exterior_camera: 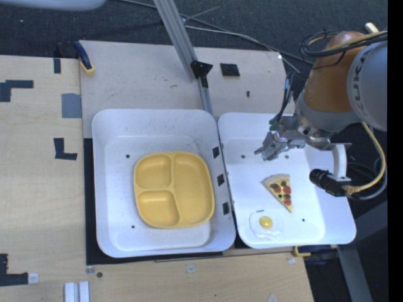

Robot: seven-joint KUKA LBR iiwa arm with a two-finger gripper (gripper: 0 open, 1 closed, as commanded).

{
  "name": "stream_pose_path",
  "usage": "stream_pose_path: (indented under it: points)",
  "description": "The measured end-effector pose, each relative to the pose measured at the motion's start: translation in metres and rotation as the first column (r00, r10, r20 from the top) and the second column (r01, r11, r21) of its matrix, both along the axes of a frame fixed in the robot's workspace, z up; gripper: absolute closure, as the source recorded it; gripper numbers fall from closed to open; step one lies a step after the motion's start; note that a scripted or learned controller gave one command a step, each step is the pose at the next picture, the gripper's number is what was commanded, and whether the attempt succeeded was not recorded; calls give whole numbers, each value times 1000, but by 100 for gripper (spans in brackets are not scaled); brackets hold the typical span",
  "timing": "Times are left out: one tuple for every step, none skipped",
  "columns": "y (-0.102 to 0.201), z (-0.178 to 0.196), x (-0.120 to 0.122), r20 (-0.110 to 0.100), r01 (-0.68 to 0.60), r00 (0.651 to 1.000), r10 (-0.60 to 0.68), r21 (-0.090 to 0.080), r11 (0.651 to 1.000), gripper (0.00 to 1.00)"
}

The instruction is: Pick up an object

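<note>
In the right bin lie a pizza slice with red toppings and, nearer the front edge, a fried egg. My gripper hangs over the upper middle of that bin, a short way above and left of the pizza slice. Its fingers stand apart with nothing between them. The grey arm with its orange band reaches in from the right.
A yellow divided plate sits in the left bin. A slanted metal pole crosses behind the bins. A black cable fitting hangs at the right bin's right edge.
</note>
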State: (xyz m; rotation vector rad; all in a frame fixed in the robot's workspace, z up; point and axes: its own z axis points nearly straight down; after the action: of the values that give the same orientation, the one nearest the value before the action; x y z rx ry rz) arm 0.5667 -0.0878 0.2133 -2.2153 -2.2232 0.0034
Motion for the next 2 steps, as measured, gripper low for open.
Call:
stream_pose_path:
  points:
    - [59,5,-8,1,-2,1000,2,1,1000,100]
    - [120,0,-22,0,-3,1000,3,0,1000,100]
